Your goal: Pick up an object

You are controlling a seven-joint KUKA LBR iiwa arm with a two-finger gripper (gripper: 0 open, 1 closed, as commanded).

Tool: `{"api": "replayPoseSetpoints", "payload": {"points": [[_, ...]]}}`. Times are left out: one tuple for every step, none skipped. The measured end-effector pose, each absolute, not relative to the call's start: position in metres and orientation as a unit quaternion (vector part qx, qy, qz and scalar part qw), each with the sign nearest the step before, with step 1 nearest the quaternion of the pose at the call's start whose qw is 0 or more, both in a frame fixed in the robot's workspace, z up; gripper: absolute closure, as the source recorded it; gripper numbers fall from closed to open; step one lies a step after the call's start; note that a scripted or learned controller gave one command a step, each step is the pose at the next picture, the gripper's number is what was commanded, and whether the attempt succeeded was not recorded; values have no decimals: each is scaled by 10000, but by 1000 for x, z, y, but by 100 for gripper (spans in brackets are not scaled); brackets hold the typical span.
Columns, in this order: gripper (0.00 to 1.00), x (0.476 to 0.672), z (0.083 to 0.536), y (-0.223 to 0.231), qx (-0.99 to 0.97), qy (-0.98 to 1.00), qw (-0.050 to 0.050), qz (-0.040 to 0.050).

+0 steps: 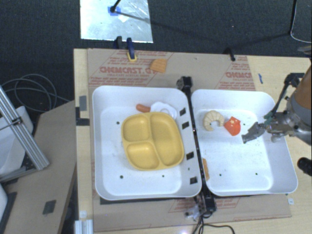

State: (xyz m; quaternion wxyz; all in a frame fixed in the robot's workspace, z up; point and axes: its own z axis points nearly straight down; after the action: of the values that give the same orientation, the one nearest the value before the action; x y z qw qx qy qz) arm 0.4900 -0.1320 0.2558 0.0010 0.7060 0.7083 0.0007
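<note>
Overhead slanted view of two shallow white plastic bins set side by side on a cardboard-covered surface (204, 62). The grey arm with its orange band (306, 94) enters from the right, and its dark metal pincer (249, 134) sits over the right white bin (280, 179); whether its tips are apart or together cannot be told, and nothing is seen between them. Just to the pincer's left lies a small red-orange blocky toy (232, 126), faceted and matt, resting on the bin floor, close to the tips but not visibly touching them. Immediately beyond it, further left, lies a cream-coloured curled pastry-shaped toy (212, 119), beside the red piece. Well to the left, across the black-clipped divide, the left white bin (105, 130) holds a yellow three-compartment plastic tray (152, 141), with a white flower-shaped piece (163, 109) and a small orange sausage-shaped toy (143, 108) at its far edge. A tan flat piece (158, 65) lies on the cardboard behind the bins.
</note>
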Motion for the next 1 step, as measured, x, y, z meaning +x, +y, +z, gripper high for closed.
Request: {"api": "replayPoseSetpoints", "payload": {"points": [[0,487,280,-187,7081,7061,29,4]]}}
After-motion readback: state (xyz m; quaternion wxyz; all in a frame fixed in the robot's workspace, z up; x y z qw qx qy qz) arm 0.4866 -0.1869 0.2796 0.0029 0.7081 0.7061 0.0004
